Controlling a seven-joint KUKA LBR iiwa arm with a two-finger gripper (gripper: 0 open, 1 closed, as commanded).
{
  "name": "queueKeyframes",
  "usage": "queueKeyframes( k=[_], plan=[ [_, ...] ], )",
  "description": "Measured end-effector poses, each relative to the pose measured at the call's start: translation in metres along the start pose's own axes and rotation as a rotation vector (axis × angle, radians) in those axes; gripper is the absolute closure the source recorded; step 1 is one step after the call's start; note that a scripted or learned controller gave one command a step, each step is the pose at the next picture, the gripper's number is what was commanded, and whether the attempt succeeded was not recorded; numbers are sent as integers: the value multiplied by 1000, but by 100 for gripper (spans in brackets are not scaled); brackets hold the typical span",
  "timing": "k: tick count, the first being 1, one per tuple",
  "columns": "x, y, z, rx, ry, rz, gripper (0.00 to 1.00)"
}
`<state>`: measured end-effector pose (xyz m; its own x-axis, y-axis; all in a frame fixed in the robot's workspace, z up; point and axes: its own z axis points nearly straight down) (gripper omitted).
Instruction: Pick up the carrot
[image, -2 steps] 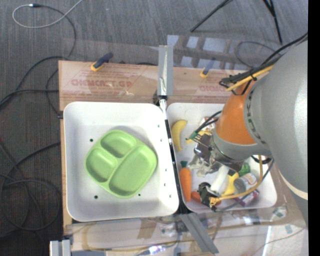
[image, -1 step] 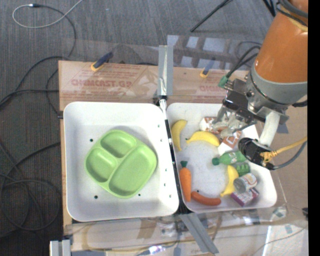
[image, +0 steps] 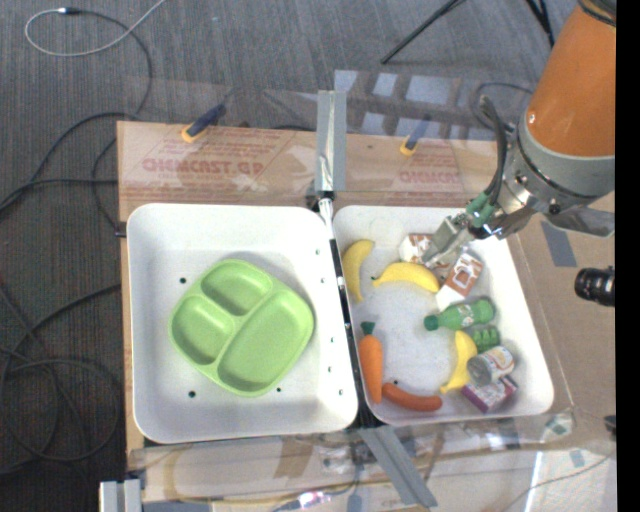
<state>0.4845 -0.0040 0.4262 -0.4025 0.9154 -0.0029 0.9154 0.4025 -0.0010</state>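
The carrot (image: 371, 366) is lying in the right bin (image: 528, 300), close against that bin's left wall in its near-left part, with its green top pointing toward the far side and its orange tip pointing toward the near rim. Just beyond the carrot's tip, a red sausage-shaped piece (image: 411, 399) is resting along the near wall, close beside it. Farther back from the carrot, two bananas are lying: one (image: 355, 268) along the left wall and another (image: 408, 276) curving toward the bin's middle. To the carrot's right, a green bottle (image: 463, 316) is lying on its side, with a third banana (image: 461, 362), a small can (image: 491, 363) and a purple carton (image: 489, 393) gathering near the bin's near-right corner. The gripper (image: 443, 243) is hanging over the far part of the right bin, well apart from the carrot, above a small red-and-white packet (image: 462, 270); whether its fingers are spread or closed cannot be told. In the left bin (image: 160, 240), beside the carrot's bin, a green divided plate (image: 243, 327) is sitting.
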Motion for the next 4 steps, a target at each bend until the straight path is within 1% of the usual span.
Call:
queueKeyframes(
  k=[1, 2, 3, 4],
  plan=[
    [0, 0, 0, 0, 0, 0, 0],
    [-34, -13, 51, 0, 0, -168, 0],
    [-76, -3, -8, -1, 0, -82, 0],
    [-86, -38, 110, 0, 1, -376, 0]
  ],
)
